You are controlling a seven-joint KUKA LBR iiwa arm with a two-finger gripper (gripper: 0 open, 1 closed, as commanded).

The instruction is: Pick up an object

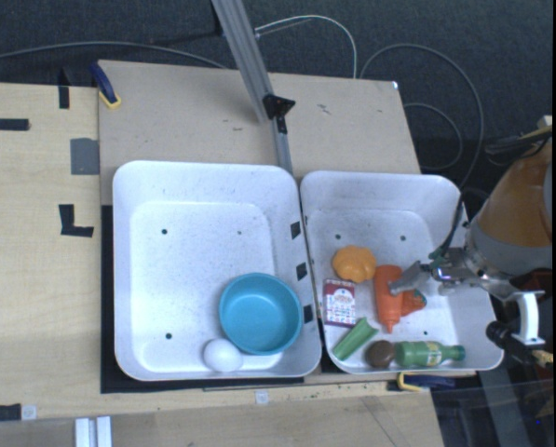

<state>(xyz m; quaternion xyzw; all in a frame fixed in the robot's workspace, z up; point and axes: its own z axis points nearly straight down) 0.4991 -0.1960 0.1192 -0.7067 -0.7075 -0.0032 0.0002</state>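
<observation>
The right bin [380, 194] holds several objects. A round orange piece [354, 262] lies near its middle, with an orange-red carrot-shaped piece [386, 307] just to its right. A red and white box [339, 304], a green stick-shaped piece [353, 339], a brown ball [381, 353] and a green bottle [428, 353] on its side sit along the front. My gripper [410, 285] reaches in from the right and hangs at the upper right of the carrot-shaped piece, right over or against it. I see nothing lifted off the bin floor.
The left bin [166, 203] contains a blue bowl [259, 312] and a white ball [222, 354] at its front right corner. A grey pole [250, 54] slants over the bench behind the bins. The arm's orange band [524, 203] is above the right bin's right wall.
</observation>
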